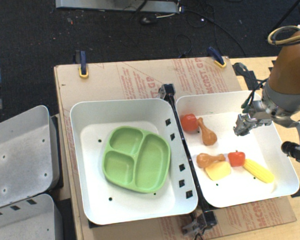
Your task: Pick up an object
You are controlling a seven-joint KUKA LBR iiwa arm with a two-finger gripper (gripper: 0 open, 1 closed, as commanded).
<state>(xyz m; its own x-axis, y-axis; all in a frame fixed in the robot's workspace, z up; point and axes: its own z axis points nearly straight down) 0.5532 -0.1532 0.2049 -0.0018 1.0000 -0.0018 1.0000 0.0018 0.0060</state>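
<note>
The right bin (279,184) holds several toy foods: a red tomato (189,122) at the upper left, a tan drumstick (207,133) beside it, a second orange drumstick (209,159), a yellow cheese slice (218,171), a small red tomato (237,158) and a yellow corn cob (259,171). My gripper (242,126) hangs over the bin's right part, above and to the right of the small tomato, with nothing visibly between its fingers. The grey and orange arm comes in from the right edge.
The left bin (89,199) carries a green divided plate (136,159). A black divider with clamps (183,155) runs between the bins. Two spare white bins (18,153) lie off the bench at the left. Blue-yellow clamps (83,64) hold the cardboard's far edge.
</note>
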